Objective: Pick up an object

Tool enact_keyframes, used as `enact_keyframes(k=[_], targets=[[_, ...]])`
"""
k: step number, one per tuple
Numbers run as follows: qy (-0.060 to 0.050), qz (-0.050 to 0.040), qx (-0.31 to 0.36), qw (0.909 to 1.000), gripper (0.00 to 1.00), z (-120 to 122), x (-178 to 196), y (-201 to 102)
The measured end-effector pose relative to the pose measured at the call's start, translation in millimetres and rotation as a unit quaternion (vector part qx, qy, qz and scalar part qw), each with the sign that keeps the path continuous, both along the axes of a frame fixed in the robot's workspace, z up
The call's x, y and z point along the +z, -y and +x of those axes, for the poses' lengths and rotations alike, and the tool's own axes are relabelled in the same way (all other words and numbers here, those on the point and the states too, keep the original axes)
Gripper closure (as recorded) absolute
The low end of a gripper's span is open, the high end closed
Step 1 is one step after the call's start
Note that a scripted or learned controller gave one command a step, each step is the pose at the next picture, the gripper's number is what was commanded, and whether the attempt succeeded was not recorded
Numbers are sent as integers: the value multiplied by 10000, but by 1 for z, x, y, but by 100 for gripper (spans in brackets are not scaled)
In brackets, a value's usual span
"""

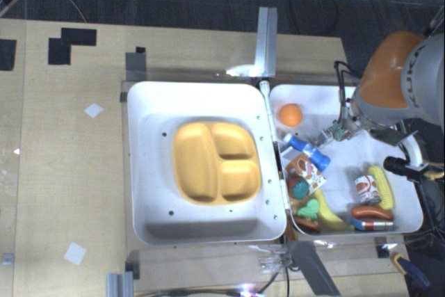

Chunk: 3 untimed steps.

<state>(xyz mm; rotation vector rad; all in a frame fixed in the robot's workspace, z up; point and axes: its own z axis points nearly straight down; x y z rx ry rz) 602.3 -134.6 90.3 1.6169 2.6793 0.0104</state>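
The arm (410, 76) reaches in from the right and hangs over the far part of the right bin (316, 95), with the gripper (338, 130) low above the white floor. Its tips are small and blurred from up here, so I cannot tell what state it is in, and nothing is seen in its grasp.

Nearest candidate looks like the blue bottle (304, 148): it lies just to the left of the gripper and a touch nearer the camera, its long axis slanting from far-left to near-right. My read is that a short slide left and down would put the tool over it, with the wrist turned across that slant. The orange ball (290, 115) sits further left, close to the wall between the bins (round, so it may roll off a poor pinch).

The rest of the right bin is crowded along its near side: a snack packet (306, 172) just below the bottle, a yellow banana (325, 213) by the near-left corner, a corn cob (382, 186) at the right with a small can (366, 186) touching it, and a red marker (372, 213) nearest the rim.

The left bin (149, 149) holds one thing, a yellow divided tray (215, 162), lying flat in the middle, well apart from the arm.
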Motion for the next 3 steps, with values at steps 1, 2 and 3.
enact_keyframes(k=[1,2,3], targets=[[-26,12,-1696,9855,100,8,18,42],[-31,11,-1689,9856,0,8,18,41],[-8,25,-2036,9790,0,-5,-1,-18]])
